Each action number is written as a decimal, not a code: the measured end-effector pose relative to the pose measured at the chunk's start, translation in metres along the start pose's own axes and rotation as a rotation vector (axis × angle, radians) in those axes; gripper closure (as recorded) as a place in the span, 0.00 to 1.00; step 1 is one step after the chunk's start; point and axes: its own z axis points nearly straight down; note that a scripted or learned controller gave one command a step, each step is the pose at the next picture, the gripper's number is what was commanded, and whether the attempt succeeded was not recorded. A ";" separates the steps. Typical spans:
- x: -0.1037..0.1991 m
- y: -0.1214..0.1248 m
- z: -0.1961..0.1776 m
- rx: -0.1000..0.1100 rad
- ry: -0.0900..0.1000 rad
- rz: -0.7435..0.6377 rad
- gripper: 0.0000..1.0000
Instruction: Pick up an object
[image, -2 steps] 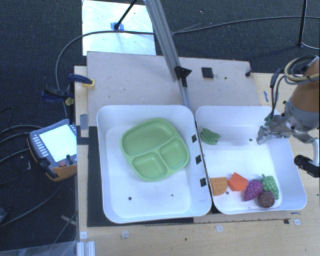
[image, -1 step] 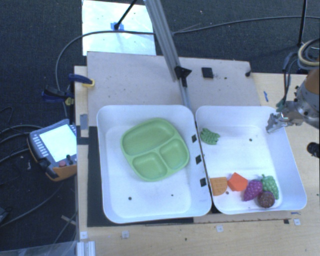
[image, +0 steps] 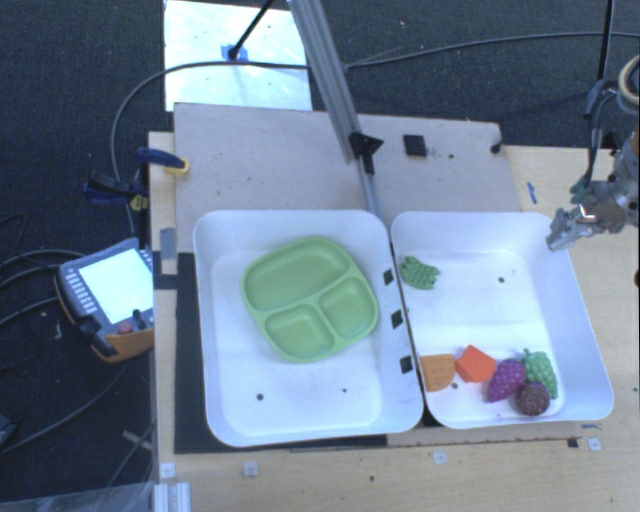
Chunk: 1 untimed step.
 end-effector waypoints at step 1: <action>0.045 -0.002 0.011 0.006 0.003 -0.002 1.00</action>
